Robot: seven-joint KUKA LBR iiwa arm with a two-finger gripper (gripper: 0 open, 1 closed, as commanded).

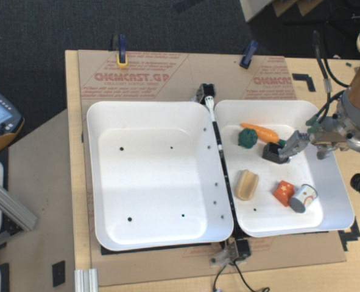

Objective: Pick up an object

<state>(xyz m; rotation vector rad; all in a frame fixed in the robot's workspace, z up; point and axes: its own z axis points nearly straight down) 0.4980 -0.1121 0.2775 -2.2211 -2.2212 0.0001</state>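
Carrot (262, 132): long axis roughly level, tip away from gripper (284, 150), lying just beyond it. Green lump (247, 139) alongside; dark block (273, 153) touching gripper, whose grip state cannot be told.

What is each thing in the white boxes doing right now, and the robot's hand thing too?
Carrot: lying flat in the right bin, touching the green lump.
Green lump: resting beside the carrot.
Tan block: lying on the bin floor, apart from the rest.
Red block: lying next to the can.
Can: tipped on its side.
Dark object: on the bin floor, at the end effector's tip.
End effector: low over the dark object; grip unclear.
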